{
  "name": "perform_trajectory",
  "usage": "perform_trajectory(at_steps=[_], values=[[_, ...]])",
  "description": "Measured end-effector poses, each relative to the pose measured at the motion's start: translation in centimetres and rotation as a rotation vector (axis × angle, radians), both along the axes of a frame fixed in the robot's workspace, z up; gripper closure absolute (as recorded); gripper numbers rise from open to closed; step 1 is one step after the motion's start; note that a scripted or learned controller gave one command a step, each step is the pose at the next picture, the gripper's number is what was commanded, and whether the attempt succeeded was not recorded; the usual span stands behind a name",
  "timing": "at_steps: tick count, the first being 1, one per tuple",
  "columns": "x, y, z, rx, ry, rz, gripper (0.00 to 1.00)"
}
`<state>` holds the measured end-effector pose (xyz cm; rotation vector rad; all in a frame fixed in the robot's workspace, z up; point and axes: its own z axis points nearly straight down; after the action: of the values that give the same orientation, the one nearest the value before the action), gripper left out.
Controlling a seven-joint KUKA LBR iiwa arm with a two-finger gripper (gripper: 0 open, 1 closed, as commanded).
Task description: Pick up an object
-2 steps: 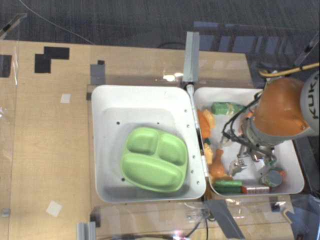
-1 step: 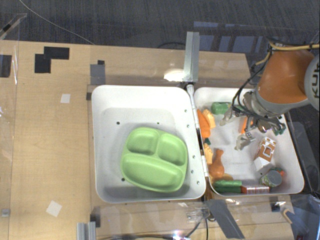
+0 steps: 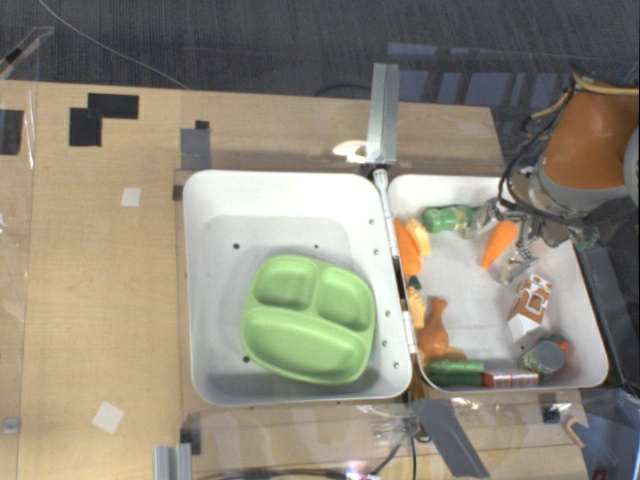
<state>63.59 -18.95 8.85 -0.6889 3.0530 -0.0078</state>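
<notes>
We see a green divided plate (image 3: 308,318) lying in the left white bin (image 3: 215,268), toward its front. The bin sits on a wooden bench (image 3: 90,298) marked with black squares (image 3: 100,115).

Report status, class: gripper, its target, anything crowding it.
Gripper over the right bin, at an orange carrot-shaped piece. Grasp unconfirmed. Green bottle close on one side, small carton just below.
</notes>
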Motion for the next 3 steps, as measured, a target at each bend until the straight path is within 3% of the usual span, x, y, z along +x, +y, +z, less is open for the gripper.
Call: perform_trajectory(at_steps=[1,2,3], values=[[0.5,0.4,1.5,0.002,-0.015,0.002,1.0],[3.5,4.5,15.1,0.003,-0.012,-0.138,1.0],[3.6,4.5,15.9,0.005,-0.014,-0.138,1.0]])
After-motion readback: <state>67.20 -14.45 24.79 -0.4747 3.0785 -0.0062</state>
